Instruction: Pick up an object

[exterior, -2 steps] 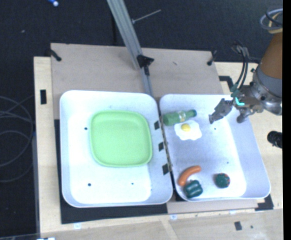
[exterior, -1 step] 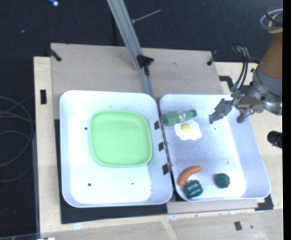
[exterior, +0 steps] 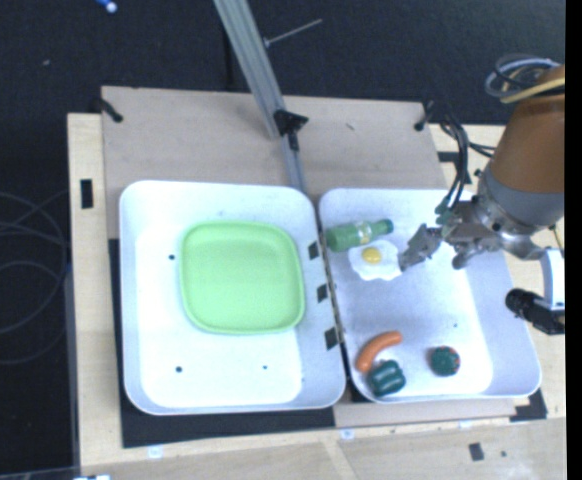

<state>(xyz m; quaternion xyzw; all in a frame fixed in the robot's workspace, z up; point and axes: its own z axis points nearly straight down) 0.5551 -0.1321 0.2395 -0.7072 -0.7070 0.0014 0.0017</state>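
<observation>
The right bin (exterior: 491, 298) holds a green bottle (exterior: 357, 234) lying near its far left corner, a fried egg toy (exterior: 373, 261) just below it, an orange sausage (exterior: 379, 348), a green pepper-like piece (exterior: 387, 377) and a dark green round object (exterior: 444, 361) near the front. My gripper (exterior: 436, 249) hangs over the right bin's upper middle, just right of the egg, with its fingers spread and nothing between them.
The left bin (exterior: 151, 298) holds a light green square plate (exterior: 241, 276). A grey metal pole (exterior: 256, 53) slants over the back of the bench toward the divider between the bins. The arm comes in from the right edge.
</observation>
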